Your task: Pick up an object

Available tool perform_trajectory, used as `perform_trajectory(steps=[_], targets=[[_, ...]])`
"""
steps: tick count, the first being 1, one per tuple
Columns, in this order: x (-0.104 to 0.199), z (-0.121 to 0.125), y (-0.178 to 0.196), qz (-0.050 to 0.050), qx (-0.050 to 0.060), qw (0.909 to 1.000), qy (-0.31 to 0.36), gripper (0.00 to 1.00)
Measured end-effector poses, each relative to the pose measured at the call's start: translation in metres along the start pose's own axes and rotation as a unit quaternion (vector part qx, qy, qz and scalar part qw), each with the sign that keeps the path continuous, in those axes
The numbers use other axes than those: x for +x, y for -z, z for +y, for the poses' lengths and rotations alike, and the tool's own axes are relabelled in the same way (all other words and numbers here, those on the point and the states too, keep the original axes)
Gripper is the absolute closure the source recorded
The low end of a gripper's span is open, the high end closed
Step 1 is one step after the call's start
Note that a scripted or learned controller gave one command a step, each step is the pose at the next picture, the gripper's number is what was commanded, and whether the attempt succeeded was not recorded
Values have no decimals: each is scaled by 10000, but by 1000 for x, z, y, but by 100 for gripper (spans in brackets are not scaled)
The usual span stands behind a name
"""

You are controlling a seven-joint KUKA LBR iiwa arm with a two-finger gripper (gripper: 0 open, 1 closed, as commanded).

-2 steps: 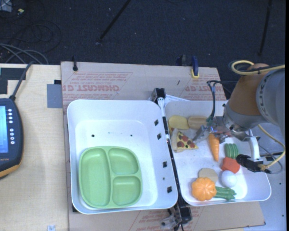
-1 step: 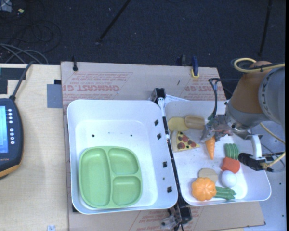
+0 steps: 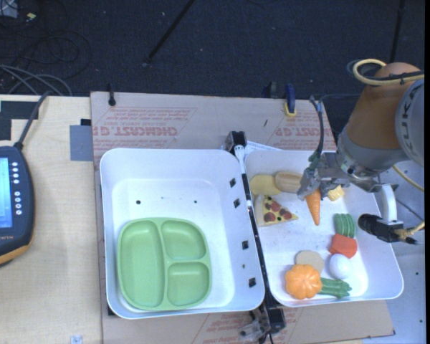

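cardboard sheet (image 3: 201, 124) | red print, seemingly "CHEMCAST G P" (upside down)

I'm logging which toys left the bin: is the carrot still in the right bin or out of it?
In. The carrot sits within the right bin's walls, its tip pointing down, just below the pincer. Cannot tell whether it is gripped.

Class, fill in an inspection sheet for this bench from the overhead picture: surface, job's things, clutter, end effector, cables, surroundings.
Surface: two white bins side by side, left bin and right bin, on cardboard.
Job's things: in the right bin, a carrot, pizza slice, orange pumpkin, white egg.
Clutter: green divided tray in the left bin.
End effector: end effector low over the right bin, right above the carrot; grip not clear.
Cables: dark cables on the floor behind the bench.
Surroundings: control pendant at the left.
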State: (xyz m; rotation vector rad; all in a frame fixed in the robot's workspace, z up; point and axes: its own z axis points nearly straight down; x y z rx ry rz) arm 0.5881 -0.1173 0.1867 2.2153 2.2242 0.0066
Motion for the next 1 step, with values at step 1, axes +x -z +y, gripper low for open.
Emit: perform_trajectory(steps=[1], targets=[[63,-37,16,15,42,10000,8,100]])
